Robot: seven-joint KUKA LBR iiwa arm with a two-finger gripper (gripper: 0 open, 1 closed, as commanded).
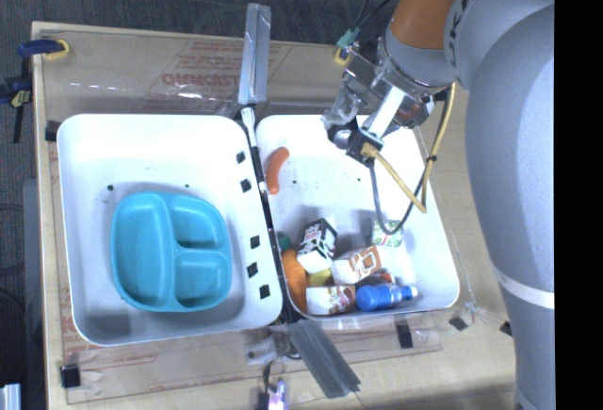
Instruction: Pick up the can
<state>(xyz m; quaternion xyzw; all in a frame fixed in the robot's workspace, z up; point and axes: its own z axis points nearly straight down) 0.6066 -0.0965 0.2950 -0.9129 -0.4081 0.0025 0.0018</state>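
The can [362, 263], with a brown, red and white label, lies on its side among a cluster of items at the front of the right bin [311, 139]. My gripper [337, 127] hangs above the back of that bin, near its far wall, well behind the can and apart from it. Nothing shows between it and the bin floor below.
Around the can lie a black-and-white cube [318, 237], an orange item [294, 278], a white and yellow package [329, 301], a blue bottle [383, 295] and a clear bottle [388, 235]. An orange sausage [275, 170] lies by the divider. The left bin holds a blue sectioned tray [171, 251].
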